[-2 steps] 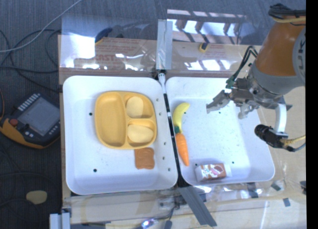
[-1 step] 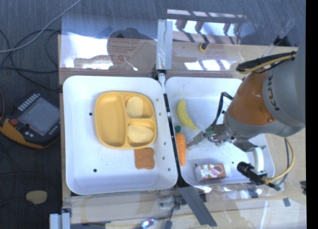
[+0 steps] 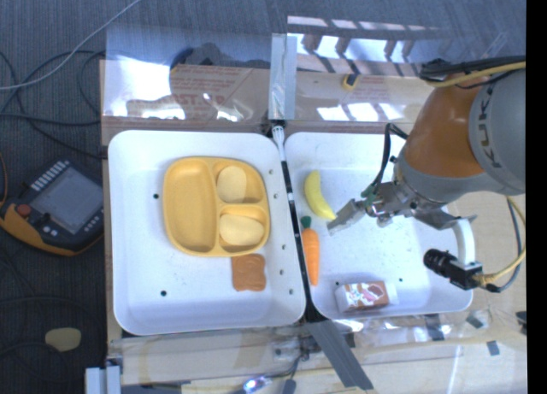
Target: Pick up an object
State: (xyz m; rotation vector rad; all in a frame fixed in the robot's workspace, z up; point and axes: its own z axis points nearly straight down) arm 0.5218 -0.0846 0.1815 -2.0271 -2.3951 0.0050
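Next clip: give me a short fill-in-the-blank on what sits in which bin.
1. The yellow divided tray lies in the ____ bin.
2. The banana lies just above the ____ in the right bin.
3. The hand hangs over the ____ bin.
4. The red-and-white packet lies near that bin's ____ edge.

Missing: left; carrot; right; bottom

Glossy white plastic bins (image 3: 137,298) are catching glare beside a smooth yellow plastic tray (image 3: 190,204), while a shiny packet (image 3: 366,296) is gleaming and the arm's orange band (image 3: 438,132) is showing a satin sheen.
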